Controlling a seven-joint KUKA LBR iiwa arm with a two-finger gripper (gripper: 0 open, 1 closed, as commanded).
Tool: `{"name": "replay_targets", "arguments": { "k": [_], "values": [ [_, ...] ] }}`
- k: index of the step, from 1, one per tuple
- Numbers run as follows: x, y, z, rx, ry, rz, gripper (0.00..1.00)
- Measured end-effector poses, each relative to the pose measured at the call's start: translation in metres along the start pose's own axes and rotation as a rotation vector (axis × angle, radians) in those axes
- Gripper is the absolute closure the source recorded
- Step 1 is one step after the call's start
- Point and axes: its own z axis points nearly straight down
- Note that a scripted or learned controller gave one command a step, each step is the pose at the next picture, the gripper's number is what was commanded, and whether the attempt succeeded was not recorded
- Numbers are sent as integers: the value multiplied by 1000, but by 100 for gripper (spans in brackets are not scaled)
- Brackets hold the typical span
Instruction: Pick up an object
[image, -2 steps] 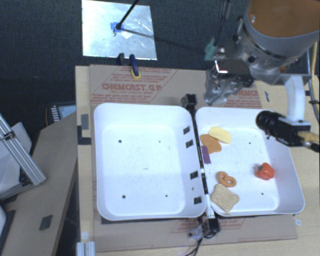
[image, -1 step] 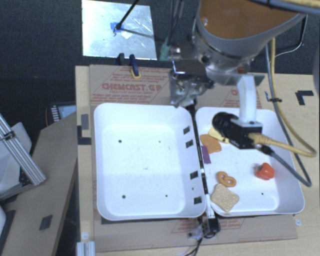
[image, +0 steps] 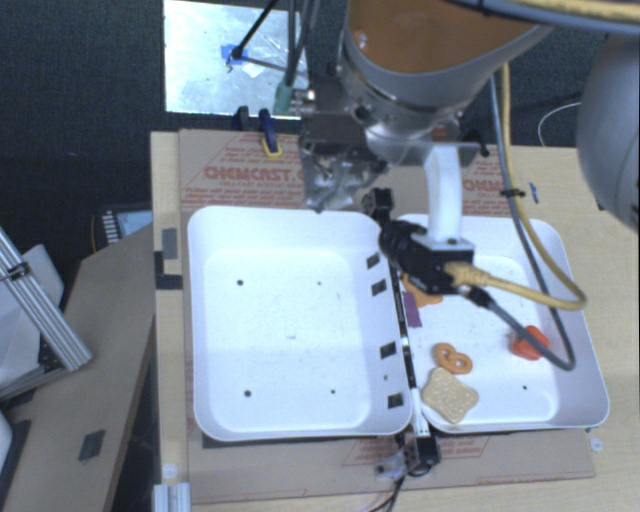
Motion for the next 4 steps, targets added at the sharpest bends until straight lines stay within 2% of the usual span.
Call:
{"name": "replay_targets", "arguments": {
  "k": [1, 2, 3, 4],
  "values": [
    [-3, -4, 228, 14, -8, 7, 100],
    [-84, 22, 253, 2, -6, 15, 100],
    [-213, -4, 209, -3, -7, 19, 100],
    [-187, -2, 89, -15, 0, 1, 100]
  ]
}}
